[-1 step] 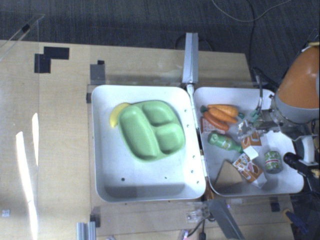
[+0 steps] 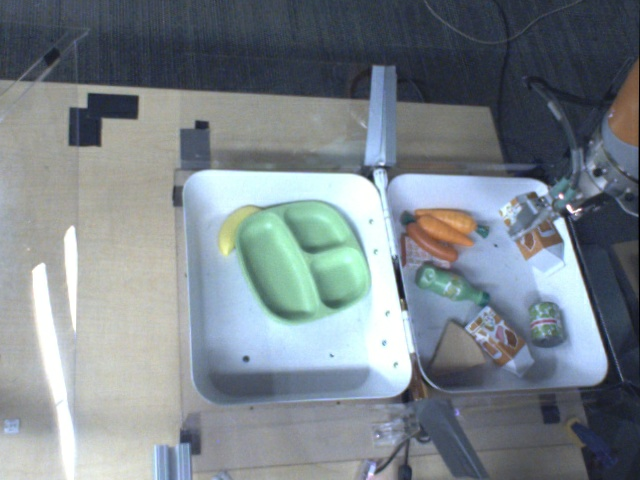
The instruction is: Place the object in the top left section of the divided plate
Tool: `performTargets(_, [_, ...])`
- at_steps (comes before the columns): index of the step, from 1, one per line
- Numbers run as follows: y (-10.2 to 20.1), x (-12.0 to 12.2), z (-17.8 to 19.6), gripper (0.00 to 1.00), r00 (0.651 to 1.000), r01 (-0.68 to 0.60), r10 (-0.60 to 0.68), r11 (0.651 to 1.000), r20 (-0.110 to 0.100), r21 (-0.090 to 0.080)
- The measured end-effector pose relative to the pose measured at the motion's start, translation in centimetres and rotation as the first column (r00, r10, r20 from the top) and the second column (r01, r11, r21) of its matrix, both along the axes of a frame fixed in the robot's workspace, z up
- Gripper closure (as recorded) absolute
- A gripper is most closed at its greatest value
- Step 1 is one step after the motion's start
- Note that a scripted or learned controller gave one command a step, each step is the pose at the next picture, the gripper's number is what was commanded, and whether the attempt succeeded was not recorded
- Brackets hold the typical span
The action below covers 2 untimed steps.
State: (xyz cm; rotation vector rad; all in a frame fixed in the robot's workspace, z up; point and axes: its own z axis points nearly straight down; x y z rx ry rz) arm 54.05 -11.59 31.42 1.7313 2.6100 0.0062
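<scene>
A green divided plate point(image 2: 280, 263) lies tilted in the left bin point(image 2: 210, 368), with one long section and two smaller ones. A yellow banana point(image 2: 234, 232) pokes out from under its upper left rim. My gripper point(image 2: 560, 196) hangs at the upper right corner of the right bin point(image 2: 590, 368), just above and right of a small brown and white carton point(image 2: 537, 233). The arm's orange band point(image 2: 624, 118) shows at the frame's right edge. Nothing is seen held.
The right bin also holds two orange carrots point(image 2: 445, 226), a green bottle point(image 2: 448, 285), a green can point(image 2: 545, 323), a printed snack packet point(image 2: 495, 335) and a brown cardboard wedge point(image 2: 455, 350). A metal post point(image 2: 381, 118) stands between the bins.
</scene>
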Motion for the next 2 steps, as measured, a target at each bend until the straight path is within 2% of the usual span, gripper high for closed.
performTargets(1, [3.4,-0.2,-9.4,1.00,0.985,-0.170,0.170,0.985,-0.004,0.001])
performTargets(2, [10.6,5.1,-8.6,1.00,0.996,-0.093,0.093,0.996,-0.004,0.002])
